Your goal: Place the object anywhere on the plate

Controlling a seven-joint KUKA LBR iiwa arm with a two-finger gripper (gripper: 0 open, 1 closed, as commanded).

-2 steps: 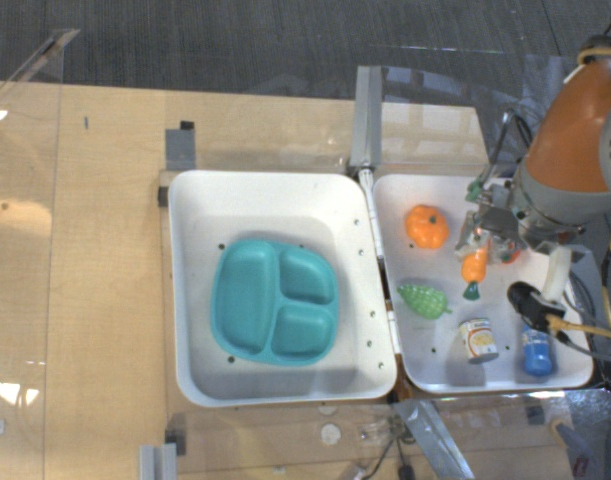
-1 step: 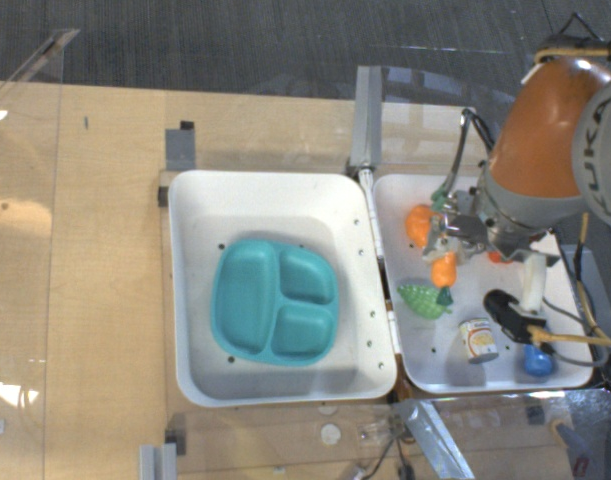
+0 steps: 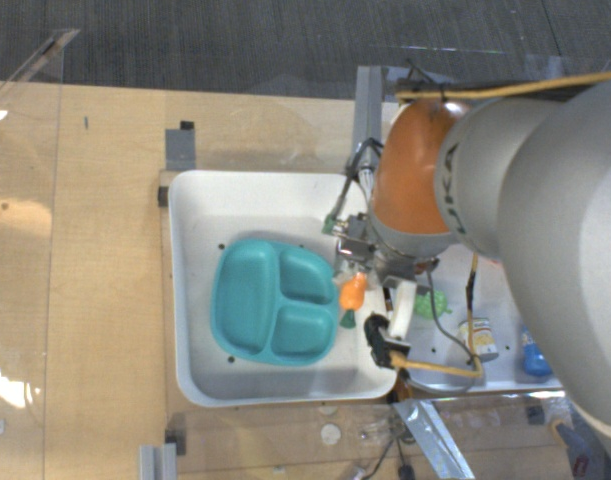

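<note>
**Carrot at the plate's edge, release not yet due**

Grey arm casing bulks across the right of the view, its orange band (image 3: 410, 183) just above the wrist. Below it the gripper (image 3: 357, 286) hangs over the seam between the two white bins. A small orange carrot with a green tip (image 3: 352, 295) sits at the fingertips, seemingly pinched between them, just beside the right rim of the teal divided plate (image 3: 270, 301). Plate lies in the left bin (image 3: 200, 268), three compartments, nothing seen in them.

Judgement: carry phase, near done. The carrot looks to overhang the rim, not the plate proper. To do it well: shift further left until the carrot is squarely over a compartment, lower close, then let go, so it cannot roll off the lip into the bin.

Right bin (image 3: 505, 368): green item (image 3: 432, 303), small jar (image 3: 478, 338), blue object (image 3: 536, 358).
</note>
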